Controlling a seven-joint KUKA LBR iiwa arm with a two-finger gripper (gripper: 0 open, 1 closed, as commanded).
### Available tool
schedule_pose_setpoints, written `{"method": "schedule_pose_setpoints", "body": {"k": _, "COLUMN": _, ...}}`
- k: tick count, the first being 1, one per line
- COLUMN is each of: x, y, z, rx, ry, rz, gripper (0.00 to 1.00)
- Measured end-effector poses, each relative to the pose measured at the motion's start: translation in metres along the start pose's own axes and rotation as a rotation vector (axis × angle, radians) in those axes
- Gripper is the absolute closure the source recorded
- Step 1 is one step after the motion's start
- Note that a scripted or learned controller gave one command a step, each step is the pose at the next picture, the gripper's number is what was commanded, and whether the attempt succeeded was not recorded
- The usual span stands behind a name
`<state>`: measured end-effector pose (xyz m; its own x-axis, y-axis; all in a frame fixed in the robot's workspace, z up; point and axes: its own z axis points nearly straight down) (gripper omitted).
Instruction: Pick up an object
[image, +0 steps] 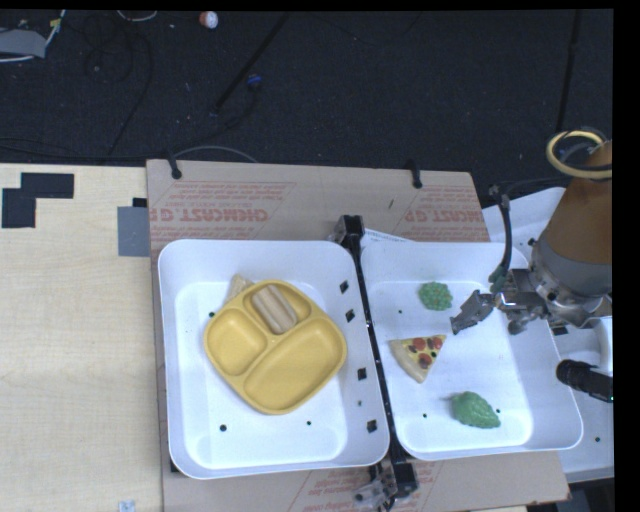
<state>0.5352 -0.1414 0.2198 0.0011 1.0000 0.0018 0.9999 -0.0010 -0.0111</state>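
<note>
The right bin (540, 425) holds three toy foods: a small green broccoli piece (434, 295) at the back, a pizza slice (418, 355) with red toppings near the divider, and a green leafy piece (475, 410) near the front. My gripper (493, 318) hangs over the right part of this bin, to the right of the broccoli and the pizza slice. It is open, its two dark fingers are spread, and nothing sits between them. The grey arm with its orange band reaches in from the right edge.
The left bin (185, 420) carries a yellow divided plate (290, 375) with a tan bread-like piece (274, 307) in its back compartment. A black divider (365, 330) separates the bins. Brown cardboard lies under both bins; wooden bench extends to the left.
</note>
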Motion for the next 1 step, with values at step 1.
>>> {"method": "schedule_pose_setpoints", "body": {"k": 1, "x": -0.0002, "y": 0.0021, "z": -0.0043, "rx": -0.009, "ry": -0.002, "rz": -0.001, "gripper": 0.00}}
